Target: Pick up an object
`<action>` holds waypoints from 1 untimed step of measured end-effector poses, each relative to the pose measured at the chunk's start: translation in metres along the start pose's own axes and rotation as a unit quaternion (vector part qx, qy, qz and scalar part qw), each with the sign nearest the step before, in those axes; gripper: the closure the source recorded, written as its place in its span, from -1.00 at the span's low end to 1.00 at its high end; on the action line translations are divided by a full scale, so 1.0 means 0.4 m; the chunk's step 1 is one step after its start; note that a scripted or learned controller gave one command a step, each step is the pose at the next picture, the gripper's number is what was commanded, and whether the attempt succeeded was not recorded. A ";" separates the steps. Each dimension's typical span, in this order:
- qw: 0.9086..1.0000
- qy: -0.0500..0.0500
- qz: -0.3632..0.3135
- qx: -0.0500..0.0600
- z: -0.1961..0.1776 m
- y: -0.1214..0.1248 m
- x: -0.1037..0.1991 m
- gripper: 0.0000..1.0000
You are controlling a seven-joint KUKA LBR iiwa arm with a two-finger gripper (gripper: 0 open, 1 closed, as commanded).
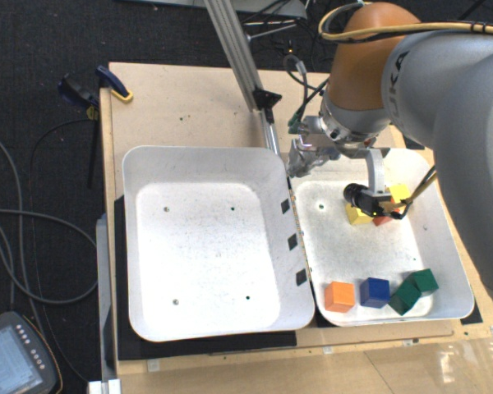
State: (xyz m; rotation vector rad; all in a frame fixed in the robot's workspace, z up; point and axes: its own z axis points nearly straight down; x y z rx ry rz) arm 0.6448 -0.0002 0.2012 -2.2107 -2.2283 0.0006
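Lying beside the blue cube (pixel 376 291), the green block (pixel 414 290) angles back-right.

You have one fixed camera, set above the bench (pixel 189 105) and looking down at a slant. It stands back far enough to take in both bins whole: the left bin (pixel 205 253) toward 8 o'clock, the right bin (pixel 337 249) toward 4 o'clock. The arm (pixel 444 80) enters at 2 o'clock.
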 end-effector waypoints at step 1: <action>1.000 0.000 0.000 0.000 0.003 -0.015 0.126 1.00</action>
